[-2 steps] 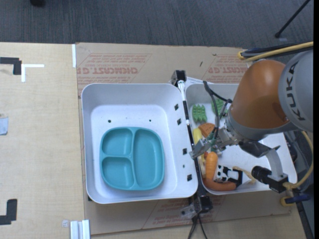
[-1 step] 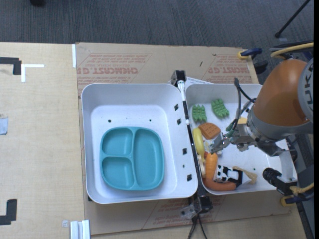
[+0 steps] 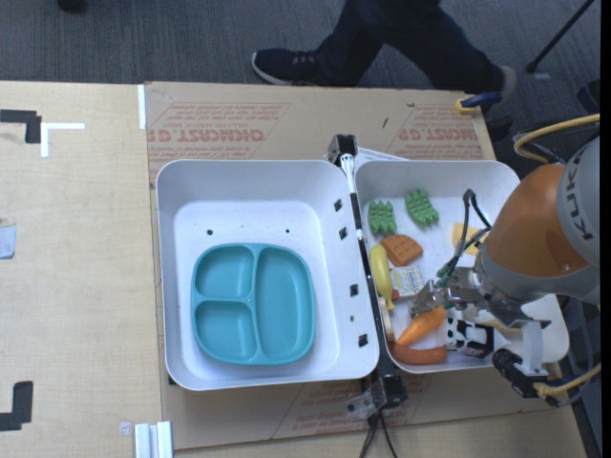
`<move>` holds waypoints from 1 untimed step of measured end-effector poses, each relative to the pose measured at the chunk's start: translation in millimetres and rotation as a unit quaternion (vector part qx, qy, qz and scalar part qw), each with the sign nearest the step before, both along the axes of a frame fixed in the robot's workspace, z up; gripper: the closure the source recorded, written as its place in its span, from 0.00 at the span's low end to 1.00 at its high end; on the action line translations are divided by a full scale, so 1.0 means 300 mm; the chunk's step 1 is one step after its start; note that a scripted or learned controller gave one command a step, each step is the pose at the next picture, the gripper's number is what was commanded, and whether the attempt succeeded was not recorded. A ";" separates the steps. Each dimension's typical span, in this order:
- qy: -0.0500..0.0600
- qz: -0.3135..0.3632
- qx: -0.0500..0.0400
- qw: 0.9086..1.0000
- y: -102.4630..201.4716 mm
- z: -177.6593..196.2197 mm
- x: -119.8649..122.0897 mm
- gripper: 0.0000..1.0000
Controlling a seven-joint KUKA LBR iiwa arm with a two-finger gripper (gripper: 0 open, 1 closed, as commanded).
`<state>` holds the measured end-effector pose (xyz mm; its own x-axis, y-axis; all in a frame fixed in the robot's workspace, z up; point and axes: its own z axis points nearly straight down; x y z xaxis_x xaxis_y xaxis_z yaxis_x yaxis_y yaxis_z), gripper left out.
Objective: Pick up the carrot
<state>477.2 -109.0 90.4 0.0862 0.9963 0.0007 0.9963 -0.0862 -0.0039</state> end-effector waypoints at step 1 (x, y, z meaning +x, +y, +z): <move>0.000 -0.003 0.000 1.000 -0.001 0.028 0.004 1.00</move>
